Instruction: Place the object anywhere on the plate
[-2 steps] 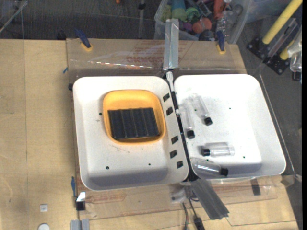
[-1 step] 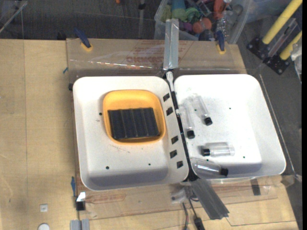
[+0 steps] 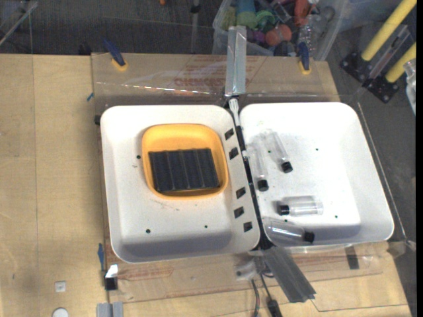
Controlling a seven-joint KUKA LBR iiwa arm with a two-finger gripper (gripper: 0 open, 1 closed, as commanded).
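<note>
Four clear vials with black caps (image 3: 276,149) lie in right bin (image 3: 344,121); yellow plate (image 3: 184,136) in left bin (image 3: 119,177), dark ridged insert (image 3: 184,169) on it. Finger state: cannot tell. Risks: vials clear, round, likely roll or slip; two hug divider (image 3: 238,170), cramped approach; ridged insert may bounce drop.

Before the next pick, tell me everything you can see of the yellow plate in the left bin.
The yellow plate is a rounded-square dish, plastic by its look, lying flat in the left bin, toward its middle and back. A dark ribbed rectangular object rests in it, covering most of its floor. Its raised rim shows all around.
</note>
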